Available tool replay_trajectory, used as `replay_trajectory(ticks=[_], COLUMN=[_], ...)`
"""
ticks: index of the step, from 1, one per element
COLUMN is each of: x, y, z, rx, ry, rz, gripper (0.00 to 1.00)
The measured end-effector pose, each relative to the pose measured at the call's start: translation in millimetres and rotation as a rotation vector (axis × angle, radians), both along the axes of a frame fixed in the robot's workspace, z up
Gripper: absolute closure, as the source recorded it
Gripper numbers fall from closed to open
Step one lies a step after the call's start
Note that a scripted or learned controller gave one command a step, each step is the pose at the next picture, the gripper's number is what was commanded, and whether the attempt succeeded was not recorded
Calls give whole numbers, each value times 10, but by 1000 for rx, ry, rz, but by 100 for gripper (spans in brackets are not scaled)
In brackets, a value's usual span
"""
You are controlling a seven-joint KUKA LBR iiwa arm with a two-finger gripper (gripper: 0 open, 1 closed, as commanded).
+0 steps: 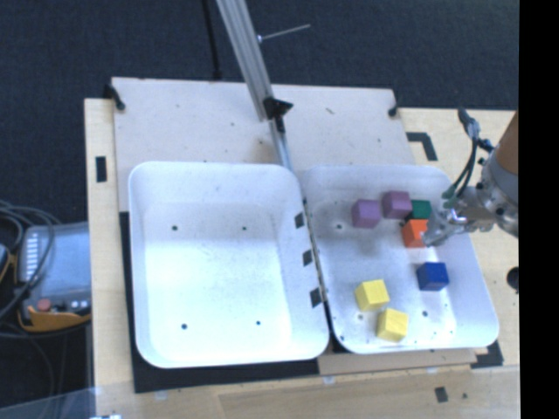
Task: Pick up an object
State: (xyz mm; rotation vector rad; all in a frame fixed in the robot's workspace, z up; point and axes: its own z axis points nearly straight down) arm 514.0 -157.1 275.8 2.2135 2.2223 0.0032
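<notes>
half-hidden orange cube (414, 231) beside claw (434, 234)

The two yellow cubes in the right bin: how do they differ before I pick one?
The upper yellow cube lies nearer the bin's middle and the divider; the lower yellow cube sits closer to the near rim of the right bin. The upper one has the blue cube to its right; the lower one has no block beside it. Both look alike in colour and size, lie apart, and are clear of the gripper.
</notes>
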Motion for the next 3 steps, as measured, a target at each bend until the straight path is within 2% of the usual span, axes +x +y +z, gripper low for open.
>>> replay_trajectory(ticks=[1, 2, 3], x=[38, 120, 129], y=[427, 946, 1573], z=[11, -142, -155], rx=[3, 3, 5], ry=[4, 6, 7], rz=[3, 3, 5], gripper=[100, 100, 100])
